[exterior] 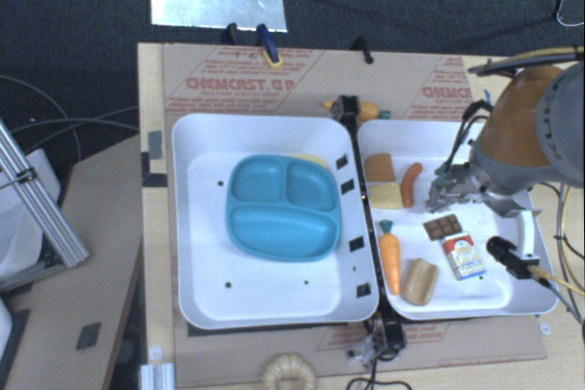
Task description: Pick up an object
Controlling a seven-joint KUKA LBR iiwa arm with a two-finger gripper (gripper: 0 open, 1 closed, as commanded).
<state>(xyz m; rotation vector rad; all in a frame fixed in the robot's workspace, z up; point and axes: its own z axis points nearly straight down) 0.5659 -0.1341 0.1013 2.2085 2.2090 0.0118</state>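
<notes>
The right bin (512, 297) holds several toy foods: a brown bread slice (379, 167), a red sausage (410, 183), a pale yellow cheese block (386, 195), a chocolate bar (443, 226), an orange carrot (391, 261), a tan bread roll (420, 281) and a small red and white carton (464, 257). My gripper (444, 195) hangs low over the middle of this bin, just right of the sausage and above the chocolate bar. Nothing shows between its fingers.
The left bin (206, 196) carries a blue divided plate (280, 206) with something yellow tucked behind its far edge. A black clip strip (358, 196) joins the two bins. The arm's grey and orange body (530, 137) covers the right bin's far right side.
</notes>
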